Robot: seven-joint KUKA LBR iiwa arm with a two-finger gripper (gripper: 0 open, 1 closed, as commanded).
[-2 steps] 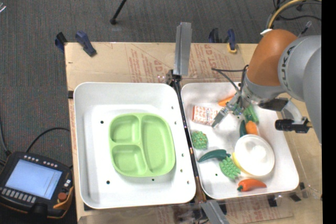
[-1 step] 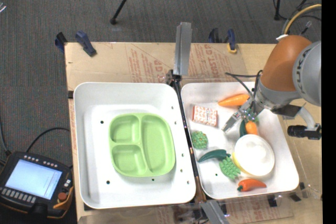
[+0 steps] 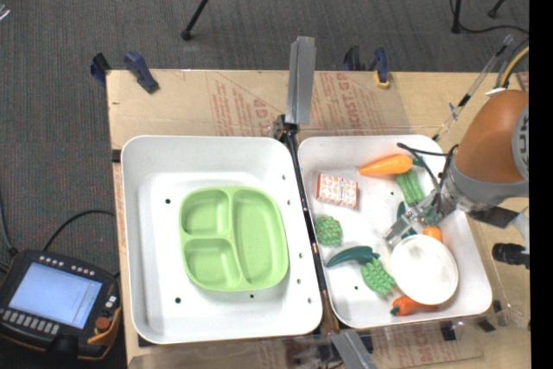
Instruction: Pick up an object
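- Nearest me, the green divided plate (image 3: 233, 238) sits in the left bin (image 3: 138, 186).
- Right bin (image 3: 346, 153): I suggest the orange carrot (image 3: 386, 166), lying apart.
- Gripper (image 3: 413, 220) hovers beside the white bowl (image 3: 423, 270); finger spread: cannot tell.

Bright, even overhead light, soft shadows, mild glare on the white bins (image 3: 138, 186), slightly soft focus

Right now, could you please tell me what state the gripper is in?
Gripper: low in the right bin, above the white bowl; open or shut cannot be told.
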